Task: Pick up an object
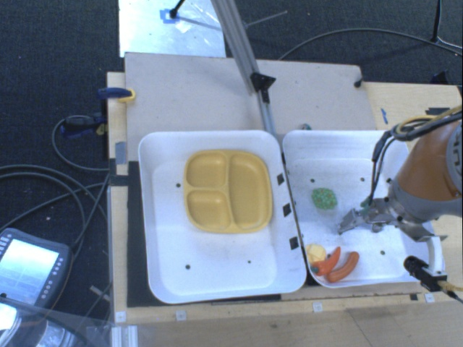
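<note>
While tool (pixel 350 223) nearby, green obj (pixel 323 198) apart.

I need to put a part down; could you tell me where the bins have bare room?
Free: left white bin floor around the yellow divided plate; right white bin's far end. Crowded: its near edge, with green ball, sausages and gripper.

Arm (pixel 434 172) enters from right, orange band above wrist, bent low; gripper (pixel 352 223) points left, tilted downward, nothing seen between fingers.
</note>
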Controlling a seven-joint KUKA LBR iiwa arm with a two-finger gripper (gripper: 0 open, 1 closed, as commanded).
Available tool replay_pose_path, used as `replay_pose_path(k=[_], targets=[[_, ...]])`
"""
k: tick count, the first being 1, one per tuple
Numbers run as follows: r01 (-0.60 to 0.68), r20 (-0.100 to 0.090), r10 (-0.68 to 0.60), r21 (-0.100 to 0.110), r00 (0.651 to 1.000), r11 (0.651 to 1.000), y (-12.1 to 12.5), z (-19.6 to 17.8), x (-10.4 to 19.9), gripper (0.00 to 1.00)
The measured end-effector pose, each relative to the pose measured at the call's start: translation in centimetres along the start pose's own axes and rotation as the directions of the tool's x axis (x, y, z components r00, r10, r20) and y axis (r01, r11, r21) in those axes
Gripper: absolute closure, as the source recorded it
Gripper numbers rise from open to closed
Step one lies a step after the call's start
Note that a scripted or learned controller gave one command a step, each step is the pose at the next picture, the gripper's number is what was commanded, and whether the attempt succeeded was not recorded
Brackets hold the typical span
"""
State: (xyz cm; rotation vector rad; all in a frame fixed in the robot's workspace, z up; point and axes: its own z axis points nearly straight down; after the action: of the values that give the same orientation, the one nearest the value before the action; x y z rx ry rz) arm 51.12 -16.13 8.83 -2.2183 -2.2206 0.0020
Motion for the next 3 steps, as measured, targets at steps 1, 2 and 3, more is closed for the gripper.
replay_pose_path(k=[1, 2, 3], targets=[[-0.001, 0.001, 0.001, -0.006, 1.000, 1.000, 0.2, -1.3, 0.0, 1.00], [0.004, 0.003, -0.004, -0.009, 1.000, 1.000, 1.0, -5.9, -0.1, 1.00], [0.005, 0.004, -0.005, -0.012, 1.000, 1.000, 1.0, -12.3, -0.1, 1.00]])
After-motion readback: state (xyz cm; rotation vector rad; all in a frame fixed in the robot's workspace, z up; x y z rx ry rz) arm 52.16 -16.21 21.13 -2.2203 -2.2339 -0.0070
